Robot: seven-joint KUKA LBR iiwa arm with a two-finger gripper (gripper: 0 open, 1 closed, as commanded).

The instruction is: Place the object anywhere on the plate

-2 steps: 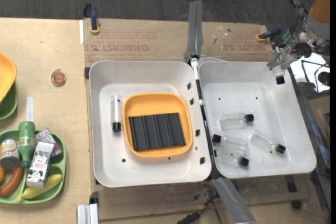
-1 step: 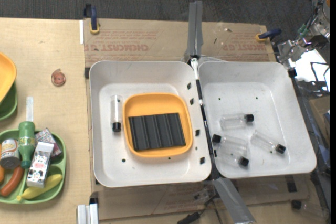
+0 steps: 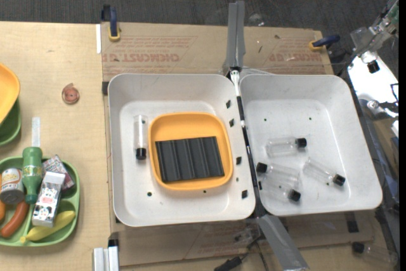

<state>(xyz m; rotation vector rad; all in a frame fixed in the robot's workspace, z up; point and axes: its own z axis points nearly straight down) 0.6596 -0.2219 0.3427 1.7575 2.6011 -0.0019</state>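
Note:
A yellow plate (image 3: 189, 122) lies in the middle of the left white bin (image 3: 124, 200). A dark grey ribbed block (image 3: 190, 158) rests flat on the plate, toward its near side. Just left of the plate a clear vial with a black cap (image 3: 139, 136) lies on the bin floor, cap toward the front. The right white bin (image 3: 355, 200) holds several more clear black-capped vials, among them one near the middle (image 3: 287, 146), one at the right (image 3: 324, 172) and one near the front (image 3: 287, 190).
A metal divider (image 3: 236, 35) runs between the bins at the back. On the wooden table to the left sit a green tray of toy food (image 3: 38, 225), a yellow bowl (image 3: 5, 95) and a small pink disc (image 3: 70, 94). Clamps (image 3: 111, 25) hold the cardboard.

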